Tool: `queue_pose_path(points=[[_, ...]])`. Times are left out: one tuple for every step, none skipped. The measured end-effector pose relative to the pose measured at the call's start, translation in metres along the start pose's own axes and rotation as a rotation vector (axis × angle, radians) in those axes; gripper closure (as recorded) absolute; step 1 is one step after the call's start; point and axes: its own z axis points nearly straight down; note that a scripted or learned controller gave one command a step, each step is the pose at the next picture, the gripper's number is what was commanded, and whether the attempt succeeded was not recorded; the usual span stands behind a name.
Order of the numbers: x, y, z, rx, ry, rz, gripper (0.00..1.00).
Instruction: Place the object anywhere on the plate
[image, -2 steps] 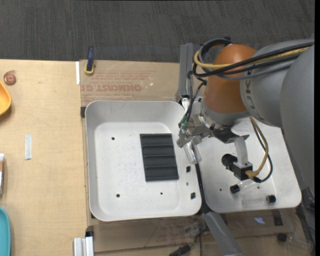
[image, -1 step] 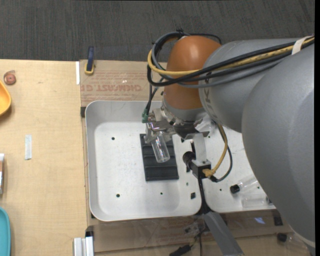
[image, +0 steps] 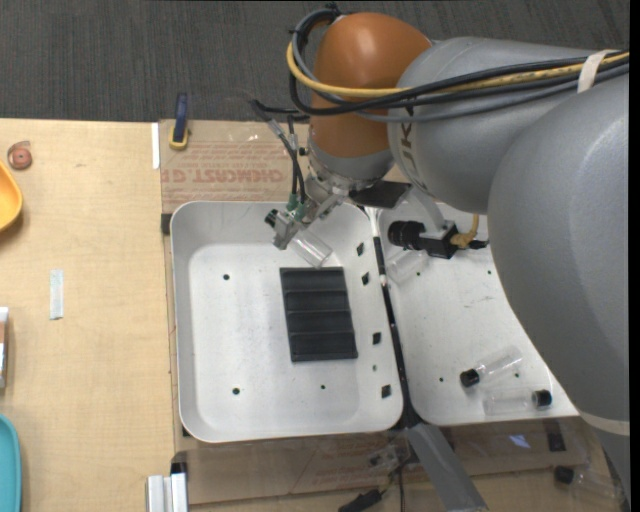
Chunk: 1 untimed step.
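A black ribbed plate (image: 319, 313) lies flat in the middle of the left white bin (image: 215, 330). My gripper (image: 286, 228) hangs over the back of that bin, just beyond the plate's far edge. A small clear plastic object (image: 313, 248) sits right at the gripper's tip, touching or just above the plate's top edge. Whether the gripper holds it is hidden from this angle.
The right bin (image: 450, 330) holds two clear vials with black caps (image: 490, 374) (image: 518, 401) near its front right. A cardboard sheet (image: 230, 170) lies behind the left bin. The tan bench (image: 90, 300) at left bears an orange dish (image: 6, 200) and small parts.
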Motion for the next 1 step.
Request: queue_pose_path(points=[[0.0311, 0.0247, 0.0018, -0.003, -0.001, -0.257, 1.0]])
